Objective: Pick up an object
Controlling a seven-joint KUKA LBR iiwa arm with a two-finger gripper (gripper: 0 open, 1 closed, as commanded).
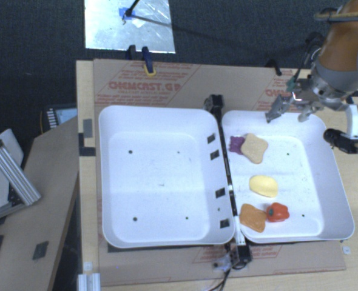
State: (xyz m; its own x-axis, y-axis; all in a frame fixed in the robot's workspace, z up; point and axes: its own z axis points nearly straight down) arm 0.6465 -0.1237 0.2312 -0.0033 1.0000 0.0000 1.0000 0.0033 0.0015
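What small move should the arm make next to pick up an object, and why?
Probably move the gripper toward the camera and lower it over the beige toy. The gripper hangs at the far rim of the right bin with nothing between its fingers, and that toy, touching a small purple piece, lies nearest.

Left bin [161, 180] floor open; right bin's [306, 180] middle seemingly crowded.

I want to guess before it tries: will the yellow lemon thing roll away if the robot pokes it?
Probably a little. The yellow lemon looks rounded and smooth, so it may wobble or slide on the slick white bin. It looks like a toy, so likely light and stiff.
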